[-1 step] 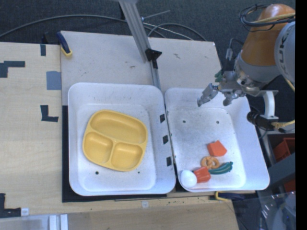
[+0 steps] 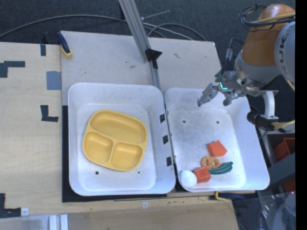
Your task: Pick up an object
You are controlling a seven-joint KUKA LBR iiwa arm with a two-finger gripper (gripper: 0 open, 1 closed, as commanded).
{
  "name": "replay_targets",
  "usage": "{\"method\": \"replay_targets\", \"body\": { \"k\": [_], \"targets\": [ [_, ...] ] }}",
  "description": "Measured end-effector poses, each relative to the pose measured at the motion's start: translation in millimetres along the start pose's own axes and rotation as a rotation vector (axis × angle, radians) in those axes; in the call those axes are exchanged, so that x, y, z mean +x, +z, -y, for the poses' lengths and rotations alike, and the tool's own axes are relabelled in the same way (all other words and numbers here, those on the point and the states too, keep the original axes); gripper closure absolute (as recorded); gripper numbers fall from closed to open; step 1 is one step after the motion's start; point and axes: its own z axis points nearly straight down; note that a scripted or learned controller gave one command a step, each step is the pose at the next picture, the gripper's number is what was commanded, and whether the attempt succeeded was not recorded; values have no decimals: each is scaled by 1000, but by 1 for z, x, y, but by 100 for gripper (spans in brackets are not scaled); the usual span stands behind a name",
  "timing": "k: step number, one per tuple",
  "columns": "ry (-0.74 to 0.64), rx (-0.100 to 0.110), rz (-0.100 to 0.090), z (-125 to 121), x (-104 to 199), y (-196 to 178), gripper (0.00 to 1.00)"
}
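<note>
Left bin (image 2: 76, 128) holds a yellow divided plate (image 2: 115, 140), lying flat, three compartments, nothing in them. It sits well apart from the arm.

Right bin (image 2: 249, 128) has the candidate objects bunched in its near corner: white egg-like ball (image 2: 188, 178) at the bin's near-left rim, red piece (image 2: 202, 175) touching it, pretzel-shaped item (image 2: 210, 162) just above, green pepper-like item (image 2: 222, 168) against the pretzel, orange block (image 2: 217, 148) just beyond, close but possibly apart from the rest.

Gripper (image 2: 218, 96) hangs over the far end of the right bin, near the far rim, well apart from the cluster. Fingers look spread apart with nothing between them; holding nothing.

Risks, as judgement:
- A straight descent from here meets bare bin floor, so it closes on nothing.
- Cluster is tight; fingers coming down on it may land on top of a neighbour or nudge items aside instead of straddling one.
- Ball is round and at the rim, so it likely rolls or squirts out, and the bin wall may block a finger.
- Pretzel and pepper lie flat and low, hard to get under.
- Orange block looks like the safest target, being the most isolated.
</note>
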Motion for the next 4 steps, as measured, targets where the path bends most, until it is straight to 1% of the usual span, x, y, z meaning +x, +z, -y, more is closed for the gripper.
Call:
{"method": "replay_targets", "body": {
  "k": [1, 3, 4],
  "targets": [
    [1, 7, 1, -1, -6, 62, 0],
    [0, 0, 2, -4, -2, 155, 0],
    [-1, 0, 1, -5, -2, 143, 100]
  ]
}}
